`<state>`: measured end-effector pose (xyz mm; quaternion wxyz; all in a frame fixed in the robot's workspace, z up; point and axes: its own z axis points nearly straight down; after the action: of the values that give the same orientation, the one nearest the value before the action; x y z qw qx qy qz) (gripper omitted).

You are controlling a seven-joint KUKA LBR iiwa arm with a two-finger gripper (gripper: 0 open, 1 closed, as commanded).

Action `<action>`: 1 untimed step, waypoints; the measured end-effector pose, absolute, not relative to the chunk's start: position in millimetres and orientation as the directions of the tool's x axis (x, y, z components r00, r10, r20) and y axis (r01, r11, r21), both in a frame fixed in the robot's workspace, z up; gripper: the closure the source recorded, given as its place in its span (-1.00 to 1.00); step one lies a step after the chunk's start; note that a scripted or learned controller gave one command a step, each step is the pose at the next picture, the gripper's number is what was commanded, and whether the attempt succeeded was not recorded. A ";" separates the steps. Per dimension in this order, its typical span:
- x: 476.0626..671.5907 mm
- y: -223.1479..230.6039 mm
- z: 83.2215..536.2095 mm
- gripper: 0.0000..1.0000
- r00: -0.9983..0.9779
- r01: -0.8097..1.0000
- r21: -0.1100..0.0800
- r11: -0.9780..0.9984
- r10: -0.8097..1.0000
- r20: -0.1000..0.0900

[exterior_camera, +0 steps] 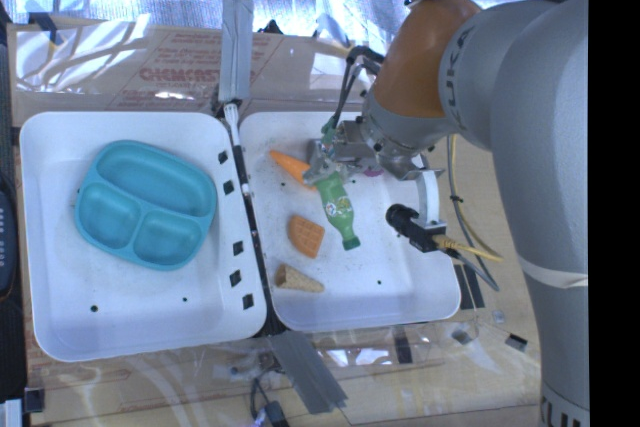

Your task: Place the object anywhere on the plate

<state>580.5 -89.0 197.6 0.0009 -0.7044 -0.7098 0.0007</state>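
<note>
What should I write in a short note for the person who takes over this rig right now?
Gripper: low in the right bin, at the upper end of the green bottle; a grasp cannot be confirmed.
Also in the right bin: carrot, waffle piece, cone.
Blue plate: in the left bin, nothing on it.
Done: nothing placed.
Left: lift one object and set it on the plate.

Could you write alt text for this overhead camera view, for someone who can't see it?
A grey robot arm's gripper hovers over a green bottle in the right white bin, beside a carrot, waffle and cone. A blue divided plate sits in the left bin.
</note>
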 end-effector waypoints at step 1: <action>565.7 -9.3 190.3 1.00 -0.014 1.000 -0.007 0.014 1.000 0.001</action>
<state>565.7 -9.3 190.3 0.0025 -0.7022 -0.7119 0.0021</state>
